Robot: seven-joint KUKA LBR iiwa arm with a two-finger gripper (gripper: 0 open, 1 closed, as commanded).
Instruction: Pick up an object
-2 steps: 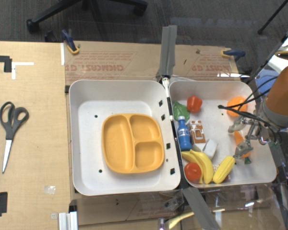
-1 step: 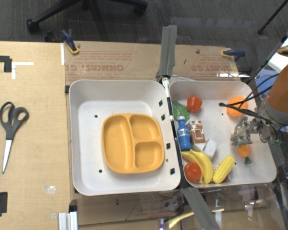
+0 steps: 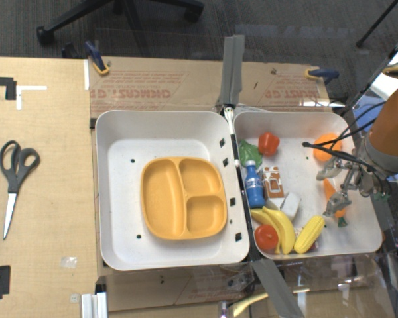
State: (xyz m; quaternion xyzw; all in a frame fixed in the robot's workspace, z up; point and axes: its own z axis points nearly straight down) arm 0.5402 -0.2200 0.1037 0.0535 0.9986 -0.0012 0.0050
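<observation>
The right bin (image 3: 358, 240) holds several small items. Among them are a red pepper (image 3: 268, 143), a green packet (image 3: 248, 155), a blue bottle (image 3: 254, 186), a small brown box (image 3: 273, 181) and a white block (image 3: 290, 205). Bananas (image 3: 279, 222), a red tomato (image 3: 265, 237) and a yellow corn cob (image 3: 309, 234) lie along the front. An orange fruit (image 3: 326, 144) sits at the back right. My gripper (image 3: 337, 194) hangs low at the bin's right side, over an orange carrot-like piece (image 3: 328, 188). Whether it touches that piece I cannot tell.
The left bin (image 3: 113, 177) holds a yellow divided plate (image 3: 184, 197). Scissors (image 3: 13, 172) lie on the bench at far left. Black cables (image 3: 338, 141) cross the right bin's back corner. Cardboard (image 3: 159, 88) lies behind both bins.
</observation>
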